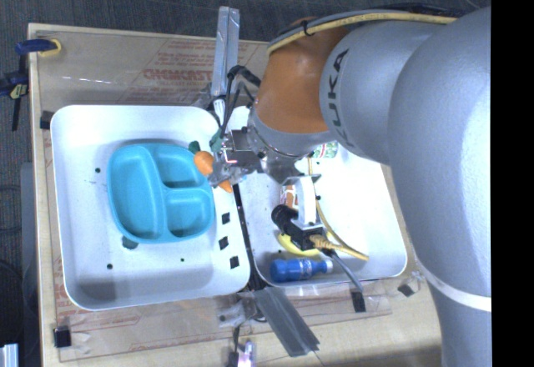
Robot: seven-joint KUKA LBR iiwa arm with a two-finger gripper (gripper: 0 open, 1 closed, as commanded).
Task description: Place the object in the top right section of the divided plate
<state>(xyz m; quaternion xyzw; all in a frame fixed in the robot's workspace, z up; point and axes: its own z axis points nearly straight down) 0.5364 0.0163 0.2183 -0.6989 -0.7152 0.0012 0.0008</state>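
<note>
Currently we locate the orange object [203, 162] at the plate's [138, 190] right rim, bordering the top right section, just beside the gripper [225, 158]; we cannot tell whether it is grasped.

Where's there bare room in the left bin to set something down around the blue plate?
Bare floor of the left bin lies in a wide strip between the blue plate and the bin's bottom wall, and a narrower one between plate and left wall. Crowded: the plate's right edge, where the gripper and orange object sit.
</note>
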